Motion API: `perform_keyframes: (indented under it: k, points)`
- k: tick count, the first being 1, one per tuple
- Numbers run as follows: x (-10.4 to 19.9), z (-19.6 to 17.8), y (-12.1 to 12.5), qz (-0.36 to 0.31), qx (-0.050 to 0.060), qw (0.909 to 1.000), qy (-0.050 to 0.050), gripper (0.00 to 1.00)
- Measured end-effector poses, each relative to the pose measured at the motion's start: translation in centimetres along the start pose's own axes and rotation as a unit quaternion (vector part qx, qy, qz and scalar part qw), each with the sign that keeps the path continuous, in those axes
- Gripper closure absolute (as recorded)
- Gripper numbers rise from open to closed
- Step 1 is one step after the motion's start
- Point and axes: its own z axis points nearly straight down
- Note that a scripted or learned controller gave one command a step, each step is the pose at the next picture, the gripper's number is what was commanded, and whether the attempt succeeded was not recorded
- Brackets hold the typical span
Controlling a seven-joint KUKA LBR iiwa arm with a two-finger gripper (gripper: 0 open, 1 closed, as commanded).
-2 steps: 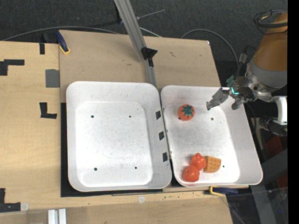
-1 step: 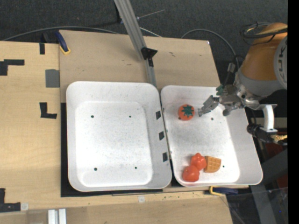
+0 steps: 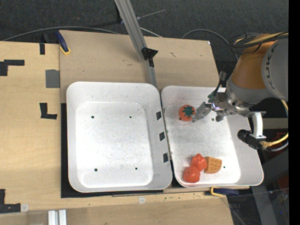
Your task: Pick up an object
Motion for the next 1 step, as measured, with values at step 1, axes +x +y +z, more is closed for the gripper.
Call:
perform_keyframes:
  k: [1]
  points:
    - [0.41,4.56,-0.59,0.0,0.0,1.0,0.0,0.0]
